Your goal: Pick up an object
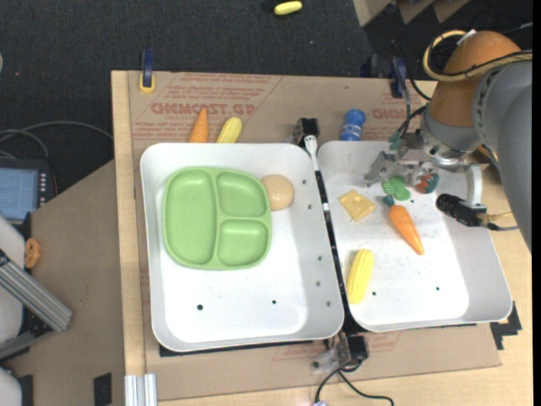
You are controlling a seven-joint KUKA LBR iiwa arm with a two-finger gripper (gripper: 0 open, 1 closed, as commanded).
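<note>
My gripper (391,169) hangs low over the far part of the right bin (473,294), at the end of the grey arm with its orange band (473,57). Just below it lies a small green object (395,191), partly hidden by the gripper. A small red and green piece (425,181) lies beside it to the right. Nearer the front of the same bin are a yellow cheese wedge (357,205), an orange carrot (407,228) and a yellow corn cob (360,275).
The left bin (245,311) holds a green divided plate (217,218) and a tan round bun (277,192). Behind the bins on the board lie a carrot (199,127), a yellow piece (229,129) and a blue bottle (353,125).
</note>
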